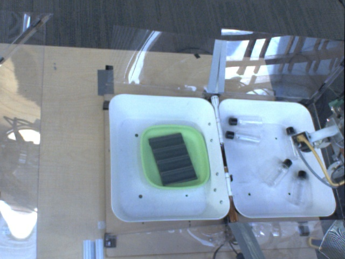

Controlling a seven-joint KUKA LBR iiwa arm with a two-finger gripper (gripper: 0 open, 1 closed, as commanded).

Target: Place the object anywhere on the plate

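Note:
A lime-green plate [200,154] rests in the middle of the left bin [124,198]. On it lies a dark grey ribbed block [172,159], slightly turned, covering most of the plate's floor. Several clear vials with black caps lie in the right bin [253,206]: two side by side at its upper left [247,122] [243,138], and two more toward its lower right [276,174] [299,190]. My gripper [326,136] hangs over the right bin's right edge, well apart from the plate and with nothing seen in it.
A grey metal post [216,69] stands behind the seam between the bins. Clear plastic sheeting covers the wooden bench [59,144] around them. A small grey bracket [105,81] sits behind the left bin.

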